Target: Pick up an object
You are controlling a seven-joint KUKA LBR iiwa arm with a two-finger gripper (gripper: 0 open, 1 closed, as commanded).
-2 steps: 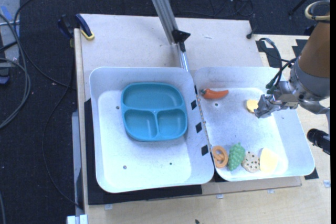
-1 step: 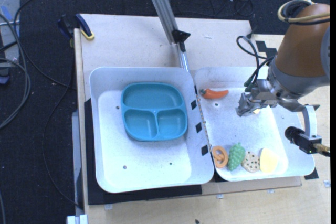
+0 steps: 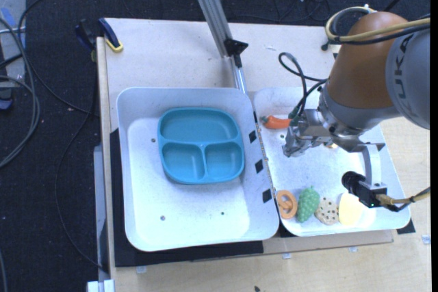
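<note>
**Fingers low in right bin, grip unreadable**

Fingers of the gripper (image 3: 295,146): cannot tell whether spread or closed; nothing visibly between them. Arm reaches low over the right shallow white bin (image 3: 342,164), likely lining up on the small orange carrot-like piece (image 3: 277,122) just beside it.

Same bin, near edge, in a row: brown pretzel (image 3: 286,202), green bumpy piece (image 3: 308,203), speckled cookie (image 3: 328,210), pale yellow chunk (image 3: 350,210).

Left white bin (image 3: 137,167) holds a blue three-compartment plastic plate (image 3: 201,145), compartments bare.
</note>
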